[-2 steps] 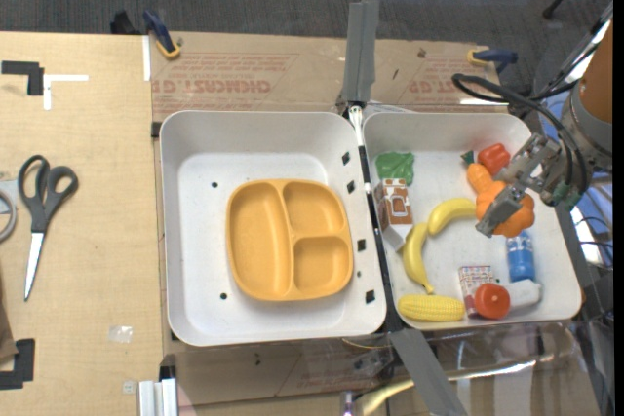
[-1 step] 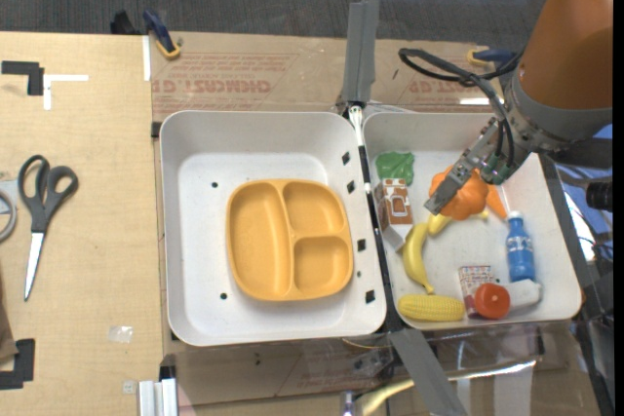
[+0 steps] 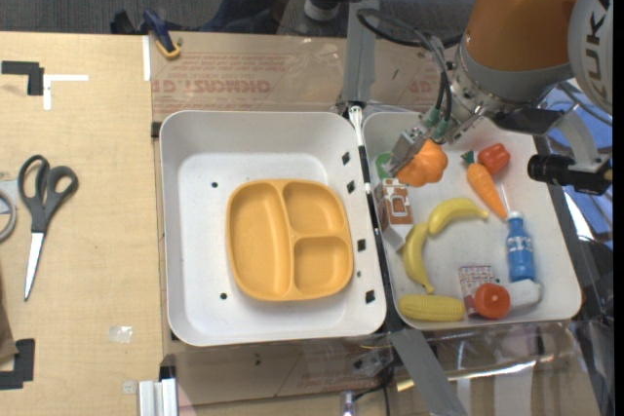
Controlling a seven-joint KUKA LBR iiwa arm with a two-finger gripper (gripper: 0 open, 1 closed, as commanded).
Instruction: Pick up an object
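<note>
Reaching in from the right, the arm puts its claw low over the far-left corner of the right bin, just at the top of an orange toy pepper. Whether the claw is apart, together or clamped on the pepper I cannot tell — its tips are mixed with the pepper's green stem.

The pepper lies near the bin's far-left corner, beside a small brown packet and well apart from the carrot and the small red piece. A banana lies in the middle; a corn cob, a tomato and a blue bottle lie toward the near edge.

The pepper looks like hollow plastic — light, stiff, smooth and rounded, so it may slip. I judge the best hold is across its widest part, not on the thin stem. The left bin holds a yellow plate with 3 compartments.
</note>
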